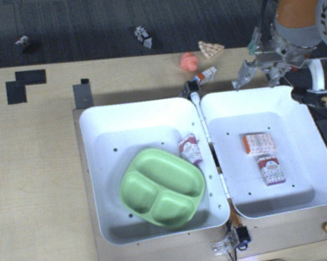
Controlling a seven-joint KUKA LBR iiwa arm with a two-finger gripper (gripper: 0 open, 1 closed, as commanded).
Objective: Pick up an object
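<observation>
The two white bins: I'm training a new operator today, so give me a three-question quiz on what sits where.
1. True or false: the green tray lies in the left bin.
2. How many small packets lie in the right bin? A) none B) two C) four
3. Fill in: the gripper hangs above the ____ edge of the right bin.

Key:
1. True; a red and white packet lies at its upper right edge.
2. B: an orange packet and, just below it in the picture, a red packet.
3. Far; it holds nothing.
</observation>
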